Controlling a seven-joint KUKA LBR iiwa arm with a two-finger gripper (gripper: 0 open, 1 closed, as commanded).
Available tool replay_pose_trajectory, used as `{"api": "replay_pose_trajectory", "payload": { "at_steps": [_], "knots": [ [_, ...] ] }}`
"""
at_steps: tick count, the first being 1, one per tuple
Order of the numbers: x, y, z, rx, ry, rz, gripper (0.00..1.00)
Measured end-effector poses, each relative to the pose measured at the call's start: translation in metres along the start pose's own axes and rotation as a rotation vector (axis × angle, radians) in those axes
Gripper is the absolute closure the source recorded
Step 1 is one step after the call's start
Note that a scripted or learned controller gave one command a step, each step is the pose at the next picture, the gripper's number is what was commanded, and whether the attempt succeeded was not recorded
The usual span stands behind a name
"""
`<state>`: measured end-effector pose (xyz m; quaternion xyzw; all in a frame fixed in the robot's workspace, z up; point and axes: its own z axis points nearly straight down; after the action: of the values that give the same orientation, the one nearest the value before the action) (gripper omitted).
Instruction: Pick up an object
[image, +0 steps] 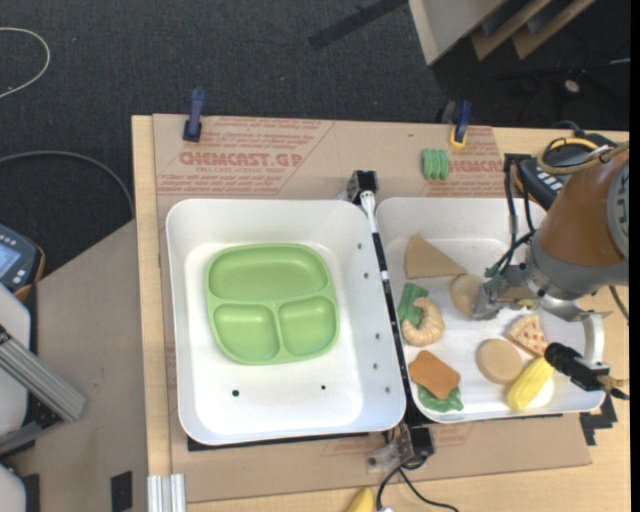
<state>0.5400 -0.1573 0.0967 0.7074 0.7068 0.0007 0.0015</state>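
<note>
Where the gripper (487, 303) hangs, a bun (466, 293) sits.

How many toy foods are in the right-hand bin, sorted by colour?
Tan or beige: 3, a wedge, a round piece beside the gripper, an oval
Yellow: 1, corn
Orange: 2, a slab, a pizza slice
Green: 2, leafy pieces
Tan-and-cream: 1, croissant
Total: 9
</note>
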Motion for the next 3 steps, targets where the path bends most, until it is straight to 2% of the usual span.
{"api": "replay_pose_trajectory", "payload": {
  "at_steps": [1, 2, 3],
  "knots": [
    [0.063, -0.024, 0.013, 0.008, 0.004, -0.004, 1.00],
    [0.179, 0.001, -0.095, -0.010, 0.005, -0.014, 1.00],
    [0.136, -0.005, -0.088, 0.004, 0.002, 0.002, 1.00]
  ]
}}
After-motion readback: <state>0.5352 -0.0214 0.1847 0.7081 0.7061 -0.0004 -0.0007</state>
